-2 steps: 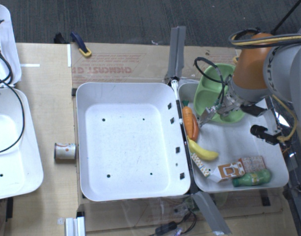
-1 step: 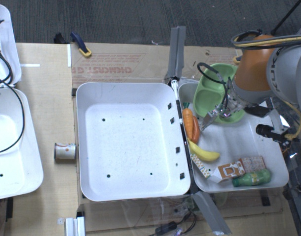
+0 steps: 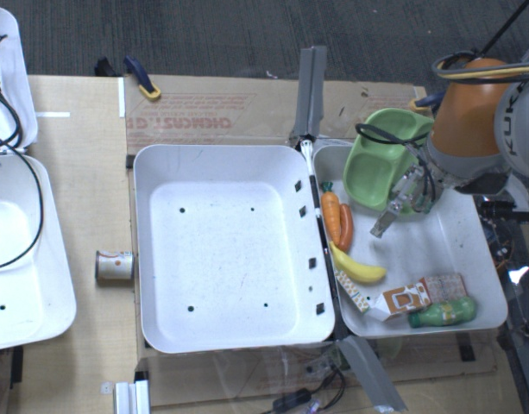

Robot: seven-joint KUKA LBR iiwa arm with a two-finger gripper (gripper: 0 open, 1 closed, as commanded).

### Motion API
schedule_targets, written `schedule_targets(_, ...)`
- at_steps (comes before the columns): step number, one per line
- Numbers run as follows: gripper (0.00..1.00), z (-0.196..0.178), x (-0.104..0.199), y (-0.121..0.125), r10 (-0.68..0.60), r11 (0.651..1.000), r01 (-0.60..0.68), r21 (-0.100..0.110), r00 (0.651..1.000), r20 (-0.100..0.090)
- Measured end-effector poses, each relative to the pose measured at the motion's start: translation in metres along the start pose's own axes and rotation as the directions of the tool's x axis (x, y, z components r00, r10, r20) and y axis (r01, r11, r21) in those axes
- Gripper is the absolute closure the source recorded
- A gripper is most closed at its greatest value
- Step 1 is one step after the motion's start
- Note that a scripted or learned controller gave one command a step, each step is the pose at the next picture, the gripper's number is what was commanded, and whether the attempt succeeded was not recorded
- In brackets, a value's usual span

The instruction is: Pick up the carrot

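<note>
In the right-hand bin (image 3: 471,257), along its left wall, the carrot (image 3: 332,216) lies lengthwise with its green top pointing toward the upper edge of the frame; a second slim orange piece (image 3: 346,227) sits just beside it on the right. Below them a banana (image 3: 359,266) curves toward the bin's middle. At the lower right of the bin lie a small carton (image 3: 422,295) and a green bottle (image 3: 443,313), touching each other. A green bowl (image 3: 383,160) is tipped on its side at the bin's upper edge. The pincer (image 3: 393,215) hangs over the bin floor right of the carrot, near but apart from it, nothing between its fingers; I cannot tell how far they are spread. The left bin (image 3: 221,244) fills the middle of the bench (image 3: 83,153).
</note>
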State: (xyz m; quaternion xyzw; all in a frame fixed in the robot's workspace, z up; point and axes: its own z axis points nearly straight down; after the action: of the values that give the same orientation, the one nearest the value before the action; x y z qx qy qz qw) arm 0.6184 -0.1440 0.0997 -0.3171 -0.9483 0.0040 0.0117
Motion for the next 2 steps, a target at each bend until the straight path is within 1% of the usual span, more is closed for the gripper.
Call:
schedule_targets(1, 0.00, 0.004, -0.038, -0.028, 0.012, 1.000, -0.012, -0.001, 1.000, 0.007)
schedule_targets(2, 0.00, 0.009, -0.044, -0.043, -0.010, 1.000, 0.010, -0.011, 1.000, 0.017)
